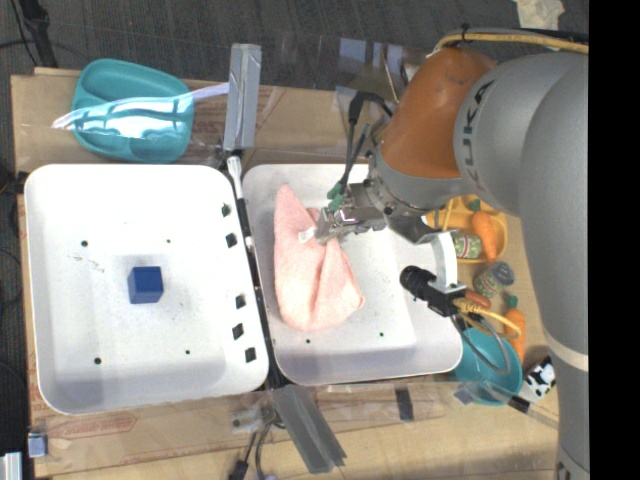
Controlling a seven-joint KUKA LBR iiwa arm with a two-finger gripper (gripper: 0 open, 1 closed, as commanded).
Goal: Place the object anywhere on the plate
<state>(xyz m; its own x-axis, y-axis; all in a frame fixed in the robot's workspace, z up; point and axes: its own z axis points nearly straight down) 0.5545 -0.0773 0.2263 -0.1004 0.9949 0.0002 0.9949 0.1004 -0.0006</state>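
- Gripper [333,220] sits low over the right bin [420,343], at the upper right edge of the pink cloth [312,268].
- Fingers: can't tell if spread or pinched; metal tip is on or just above the cloth edge, too cluttered to say it's held.
- Cloth lies mostly below-left of the gripper, long axis roughly top-to-bottom in view, slight tilt; crumpled, wider at the far end from the gripper.
- No plate visible as such; blue cube [146,284] is well off to the gripper's left, alone in the left bin [60,368].
- Which item is "the object" is unclear; cloth is nearest by far, so prob the cloth.
- Bin divider wall lies between gripper and cube, just past the cloth's left edge.
- Room: open bin floor below-right of the gripper; toy clutter [480,258] past the rim behind the wrist.
- Judgement: grasp stage, not yet carried.
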